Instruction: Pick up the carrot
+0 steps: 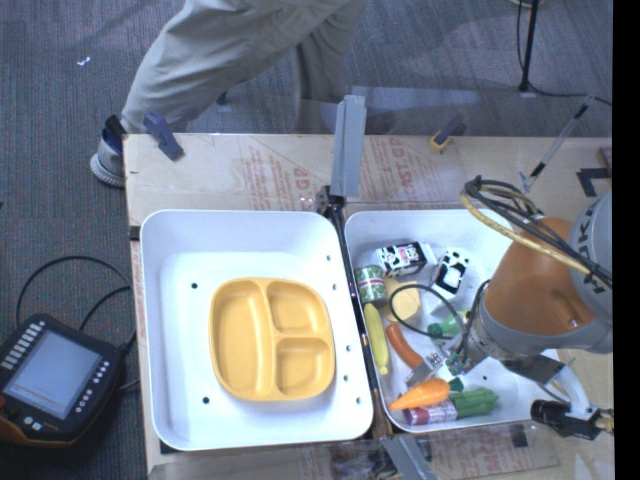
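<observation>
Orange and tapered, the carrot [420, 395] is lying near the front wall of the right bin [520, 420], touching a green vegetable [474, 400] and a small bottle [432, 415] whose label we are finding too small to read. Just above it we are seeing the gripper [447, 360] hanging over the clutter; we cannot tell how it is set. It looks poised to descend on the carrot. Farther back are lying a red sausage [403, 343], a yellow corn cob [375, 336], a green can [370, 283] and a black-and-white carton [402, 256], their writing illegible. In the left bin [180, 248] a yellow divided plate [271, 338] is sitting.
</observation>
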